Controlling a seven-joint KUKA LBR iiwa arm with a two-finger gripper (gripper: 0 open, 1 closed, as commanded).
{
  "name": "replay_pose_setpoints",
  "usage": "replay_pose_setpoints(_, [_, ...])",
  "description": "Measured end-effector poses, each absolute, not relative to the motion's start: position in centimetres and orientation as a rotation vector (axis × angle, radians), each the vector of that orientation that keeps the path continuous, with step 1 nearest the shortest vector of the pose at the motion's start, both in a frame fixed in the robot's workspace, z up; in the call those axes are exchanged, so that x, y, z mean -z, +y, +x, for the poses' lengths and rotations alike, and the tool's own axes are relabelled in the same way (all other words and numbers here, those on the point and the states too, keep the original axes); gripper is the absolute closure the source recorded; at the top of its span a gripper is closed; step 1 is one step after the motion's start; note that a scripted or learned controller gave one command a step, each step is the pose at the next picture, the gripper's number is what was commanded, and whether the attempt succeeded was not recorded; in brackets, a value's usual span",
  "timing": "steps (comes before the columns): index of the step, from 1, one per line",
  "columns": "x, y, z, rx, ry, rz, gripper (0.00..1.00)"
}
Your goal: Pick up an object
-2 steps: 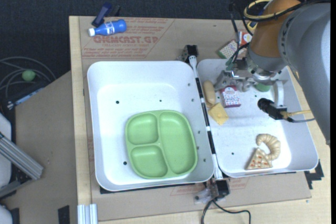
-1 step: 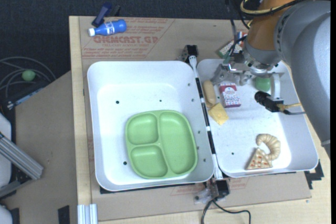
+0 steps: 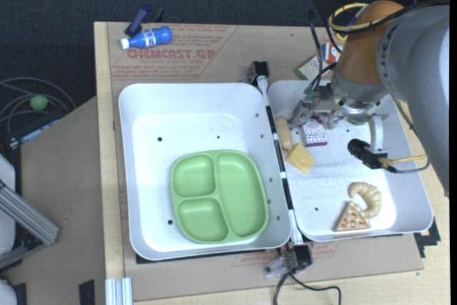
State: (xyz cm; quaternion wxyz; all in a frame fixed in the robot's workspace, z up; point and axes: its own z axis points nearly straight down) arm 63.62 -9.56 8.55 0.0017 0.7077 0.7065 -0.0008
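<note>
A small pink-and-white patterned packet is lying in the right white bin, directly under the grey gripper; beside the packet a pale yellow wedge is resting; farther off, a croissant and pizza slice are sitting.

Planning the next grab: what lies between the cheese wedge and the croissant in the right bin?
In the camera view, bare white bin floor separates the cheese wedge from the croissant; the pizza slice sits just below the croissant.
</note>
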Motion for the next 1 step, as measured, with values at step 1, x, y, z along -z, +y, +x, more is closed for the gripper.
replay_pose_setpoints(1, [-9.5,-9.39,63.66,-0.001,2.218,2.221,1.0])
